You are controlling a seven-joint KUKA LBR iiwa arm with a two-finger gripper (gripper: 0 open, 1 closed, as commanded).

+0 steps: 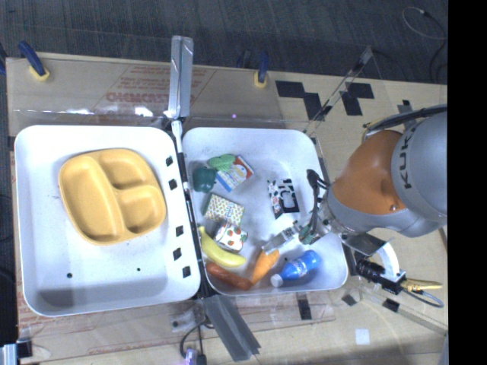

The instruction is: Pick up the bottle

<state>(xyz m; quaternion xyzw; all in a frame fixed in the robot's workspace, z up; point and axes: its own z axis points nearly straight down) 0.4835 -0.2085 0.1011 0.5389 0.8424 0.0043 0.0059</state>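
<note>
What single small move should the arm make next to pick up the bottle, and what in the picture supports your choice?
Probably shift the gripper a little toward the near edge of the right bin and lower it. It sits just above the blue bottle, which lies on its side beside the carrot, not yet grasped.
</note>
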